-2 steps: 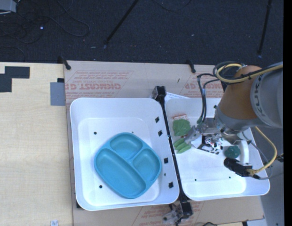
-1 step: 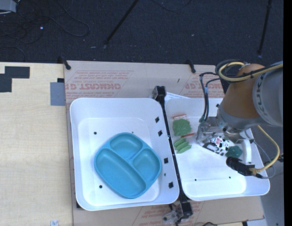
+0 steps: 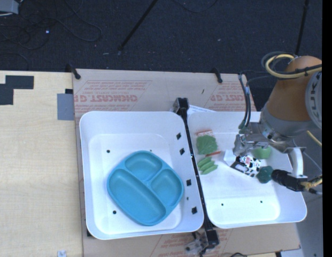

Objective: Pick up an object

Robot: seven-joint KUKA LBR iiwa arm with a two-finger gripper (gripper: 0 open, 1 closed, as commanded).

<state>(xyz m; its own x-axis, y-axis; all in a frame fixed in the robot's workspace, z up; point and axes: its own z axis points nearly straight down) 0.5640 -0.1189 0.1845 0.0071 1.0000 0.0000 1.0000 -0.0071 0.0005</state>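
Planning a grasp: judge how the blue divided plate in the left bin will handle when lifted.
The blue plate looks rigid, probably light moulded plastic. It lies flat with a low rim, so fingers may slip off. Broad and flat, it will likely slide, not roll.

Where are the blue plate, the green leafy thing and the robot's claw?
blue plate (image 3: 145,187): camera view, middle divider of the plate.
green leafy thing (image 3: 207,144): camera view, its centre.
gripper (image 3: 244,153): camera view, between its fingertips.
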